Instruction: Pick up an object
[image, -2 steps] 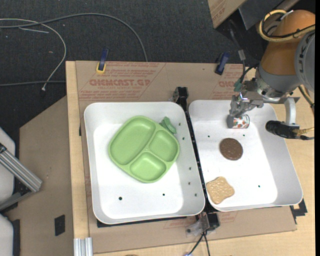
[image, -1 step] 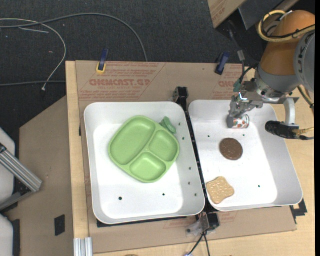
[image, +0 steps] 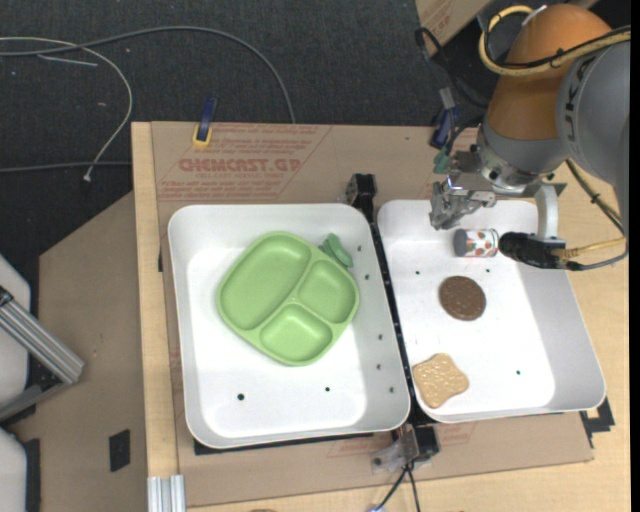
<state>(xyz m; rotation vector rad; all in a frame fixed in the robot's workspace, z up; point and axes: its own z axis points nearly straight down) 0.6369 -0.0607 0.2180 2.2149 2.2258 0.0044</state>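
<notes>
Over the far end of the right bin (image: 560, 330), pincer (image: 447, 212) hanging, spread or pressed together cannot be told, small spotted can (image: 476, 242) lying just beside it, brown disc (image: 462, 298) nearer the camera, tan cracker (image: 439, 380) beyond that, green divided plate (image: 288, 297) well off in the left bin (image: 200, 300).

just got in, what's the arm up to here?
The gripper hangs over the far end of the right bin, beside a small red-and-white can lying on its side. Nothing shows between its fingers. A brown round cookie and a tan cracker lie nearer the front. The left bin holds a green divided plate.
</notes>
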